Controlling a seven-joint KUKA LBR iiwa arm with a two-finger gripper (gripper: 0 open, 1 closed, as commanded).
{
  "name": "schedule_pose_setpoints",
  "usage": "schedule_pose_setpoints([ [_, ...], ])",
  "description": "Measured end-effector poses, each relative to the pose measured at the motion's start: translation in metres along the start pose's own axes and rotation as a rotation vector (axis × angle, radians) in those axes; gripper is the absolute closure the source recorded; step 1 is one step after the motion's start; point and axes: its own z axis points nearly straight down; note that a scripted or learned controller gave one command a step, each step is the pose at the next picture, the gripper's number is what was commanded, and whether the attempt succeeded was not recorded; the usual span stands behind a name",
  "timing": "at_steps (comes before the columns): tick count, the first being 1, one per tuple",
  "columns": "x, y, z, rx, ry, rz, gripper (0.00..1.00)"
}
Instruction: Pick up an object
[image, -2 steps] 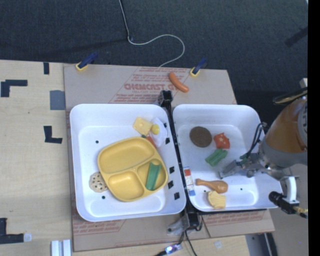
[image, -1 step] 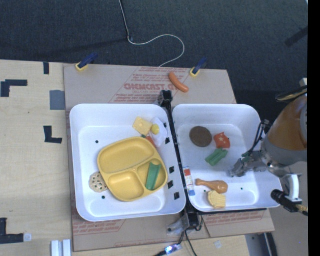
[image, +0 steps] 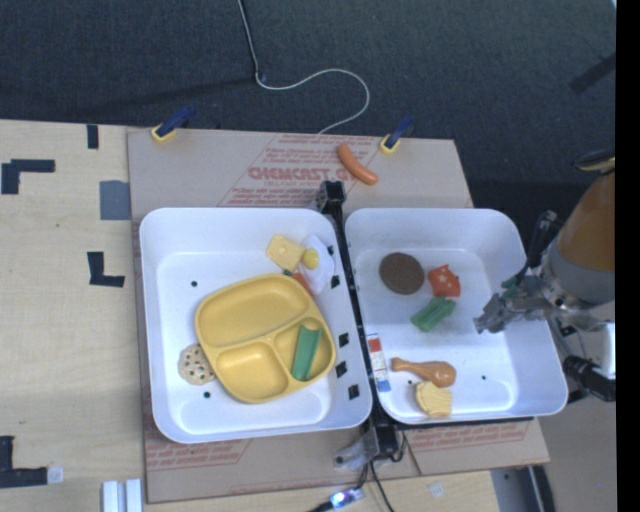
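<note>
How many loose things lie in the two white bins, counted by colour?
Yellow: 3 (divided plate, yellow piece, wedge)
Green: 2 (green stick on the plate, green piece)
Brown or tan: 3 (brown disc, cookie, drumstick)
Red: 1 (red piece)
Total: 9

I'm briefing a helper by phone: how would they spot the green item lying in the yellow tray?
Look in the left bin, where a yellow divided tray lies. In its lower right compartment lies a green stick-shaped piece, the tray's sole green thing.
</note>
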Motion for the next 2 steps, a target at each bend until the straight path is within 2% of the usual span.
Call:
schedule_pose_setpoints([
  [1, -0.008, 0.008, -0.051, 0.0, 0.0, 0.001, 1.0],
  [2, -0.007, 0.008, -0.072, 0.003, 0.001, 0.0, 1.0],
])
